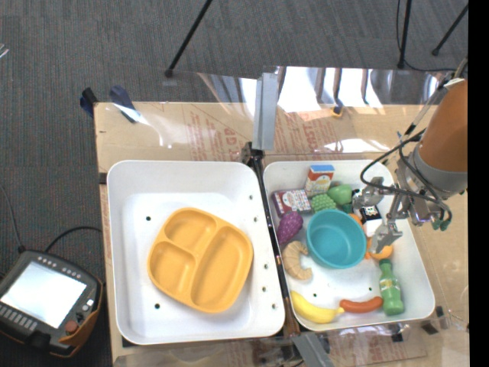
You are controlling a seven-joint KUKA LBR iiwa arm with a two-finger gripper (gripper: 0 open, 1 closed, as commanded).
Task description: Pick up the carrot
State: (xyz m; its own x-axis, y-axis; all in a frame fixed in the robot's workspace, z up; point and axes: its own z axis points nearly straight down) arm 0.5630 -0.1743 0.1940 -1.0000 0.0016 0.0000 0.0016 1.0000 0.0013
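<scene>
The carrot point(381, 252) is a small orange piece in the right bin point(425, 281), just right of the teal bowl point(336, 238). Most of it is covered by my gripper point(382, 238), which reaches down from the right and sits directly over it, touching or nearly touching it. The grey arm with its orange band point(451, 132) comes in from the upper right. The carrot still rests on the bin floor.
Around the bowl lie a green bottle point(390, 287), a red sausage point(361, 305), a banana point(316, 309), a croissant point(296, 260), purple grapes point(289, 225), green grapes point(323, 202) and a small carton point(320, 179). The left bin point(130, 197) holds a yellow divided plate point(200, 259).
</scene>
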